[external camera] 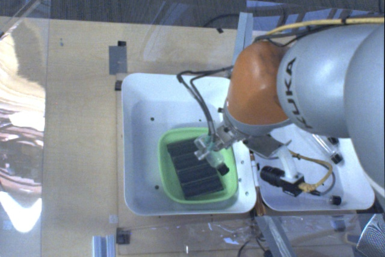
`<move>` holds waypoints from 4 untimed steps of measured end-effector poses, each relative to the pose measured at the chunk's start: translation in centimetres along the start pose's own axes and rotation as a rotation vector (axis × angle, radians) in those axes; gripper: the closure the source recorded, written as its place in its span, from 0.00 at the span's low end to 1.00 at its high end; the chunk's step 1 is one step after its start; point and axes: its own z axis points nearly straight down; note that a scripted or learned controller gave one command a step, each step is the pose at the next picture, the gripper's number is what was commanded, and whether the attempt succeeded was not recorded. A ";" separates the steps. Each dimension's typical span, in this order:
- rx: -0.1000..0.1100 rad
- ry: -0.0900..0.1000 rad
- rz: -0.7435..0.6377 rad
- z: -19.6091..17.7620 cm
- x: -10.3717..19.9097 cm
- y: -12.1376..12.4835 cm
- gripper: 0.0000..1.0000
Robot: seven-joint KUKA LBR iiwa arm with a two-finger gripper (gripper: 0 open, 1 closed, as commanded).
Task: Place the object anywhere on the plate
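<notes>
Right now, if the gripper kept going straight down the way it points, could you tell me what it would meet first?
Most likely the dark ridged object lying on the green plate; the gripper hangs right over its upper edge, though height above it is hard to judge.

Grey arm (pixel 325 81) reaches leftward, tool (pixel 204 150) pointing down

The big grey arm (pixel 337 81) is cut off by the right edge and the top right of the picture. It covers most of the right bin (pixel 355 192), so the stuff inside is hard to see. The gripper (pixel 207 150) is small and blurry, right over the green plate (pixel 171 186). The dark ridged thing (pixel 192 171) on the plate is too fuzzy to tell what it is.
</notes>
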 end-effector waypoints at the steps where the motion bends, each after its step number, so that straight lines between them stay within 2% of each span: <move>1: 0.000 0.000 0.002 0.0 0.0 0.0 0.00; 2: -0.003 -0.003 0.118 -0.3 -6.9 0.3 0.00; 3: -0.011 -0.005 0.116 -1.5 -6.9 0.6 1.00; 4: -0.006 -0.005 -0.025 -5.6 -10.9 5.4 1.00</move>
